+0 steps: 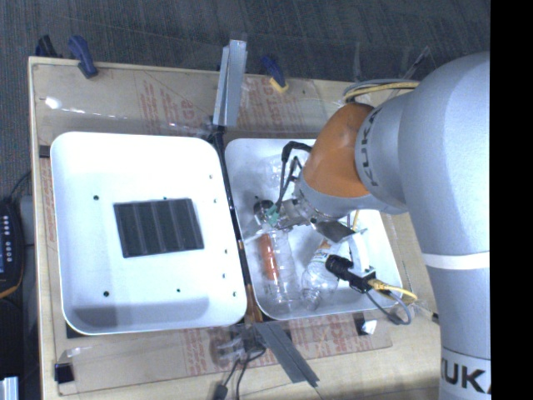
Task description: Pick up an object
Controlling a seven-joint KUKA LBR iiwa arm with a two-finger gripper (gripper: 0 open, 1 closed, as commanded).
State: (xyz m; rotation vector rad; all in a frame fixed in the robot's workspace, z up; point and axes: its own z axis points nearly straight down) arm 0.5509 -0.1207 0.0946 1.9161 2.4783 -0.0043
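One: Several clear plastic bottles lie in the right bin [246, 161]. Best candidate is the bottle with the orange-red strip [270, 258]. It lies lengthwise close along the bin's left wall, toward the edge nearest the camera. A second clear bottle [316, 278] sits beside it, near the middle of that same edge.

Two: Gripper?

One: The gripper [273, 213] is low inside the right bin, at the far end of the orange-strip bottle. Touching or just clear, cannot tell. Apart or together, cannot tell either, since the wrist and the glare off the plastic muddle it. Nothing seen held.

Two: How will it handle?

One: Judged light and thin-walled. It should dent under a squeeze and spring back. It is smooth and round, so it is likely to roll or slip out sideways. Not fragile.

Two: Where to take it?

One: Across the body at mid-length, closing over the narrow way, and not on the tapered neck. The left wall is close, so there is little room on that side. Coming in from above looks safest.

Two: Left bin?

One: The left bin [83, 182] has a dark ribbed panel [158, 227] flat at the centre of its floor. Poor target.
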